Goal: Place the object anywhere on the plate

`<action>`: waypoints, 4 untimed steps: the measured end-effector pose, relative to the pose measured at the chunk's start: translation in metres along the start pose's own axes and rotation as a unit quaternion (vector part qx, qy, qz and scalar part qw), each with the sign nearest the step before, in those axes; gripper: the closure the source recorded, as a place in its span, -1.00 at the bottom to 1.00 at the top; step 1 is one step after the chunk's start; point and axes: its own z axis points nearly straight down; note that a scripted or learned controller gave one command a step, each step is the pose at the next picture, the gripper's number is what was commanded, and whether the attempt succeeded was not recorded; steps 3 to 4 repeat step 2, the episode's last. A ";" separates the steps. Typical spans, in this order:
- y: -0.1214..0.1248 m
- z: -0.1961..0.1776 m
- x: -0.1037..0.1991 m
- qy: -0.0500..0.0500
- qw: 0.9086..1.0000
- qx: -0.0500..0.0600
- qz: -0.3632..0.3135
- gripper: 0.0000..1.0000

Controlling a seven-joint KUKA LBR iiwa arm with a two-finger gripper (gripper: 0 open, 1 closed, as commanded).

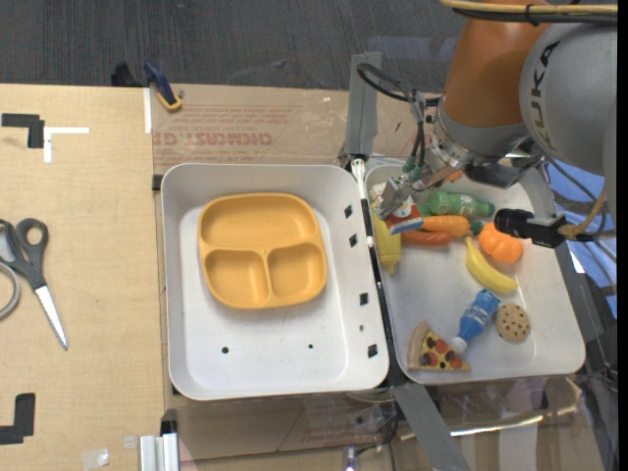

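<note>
Carrot: we find it just beside the gripper, at 4 o'clock.
Gripper: we cannot tell its opening.
Plate: at 9 o'clock.

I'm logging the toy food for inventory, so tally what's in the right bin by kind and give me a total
Carrot: 1
Banana: 1
Pumpkin: 1
Bottle: 2, blue and green
Cookie: 1
Pizza slice: 1
Yellow piece by the bin's left wall: 1
Total: 8
</note>
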 end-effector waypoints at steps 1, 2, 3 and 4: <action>0.011 -0.032 0.070 0.000 0.996 -0.002 -0.085 1.00; 0.011 -0.032 0.070 0.000 0.996 -0.002 -0.085 -1.00; 0.011 -0.032 0.070 0.000 0.996 -0.002 -0.085 -1.00; 0.011 -0.032 0.070 0.000 0.996 -0.002 -0.085 -1.00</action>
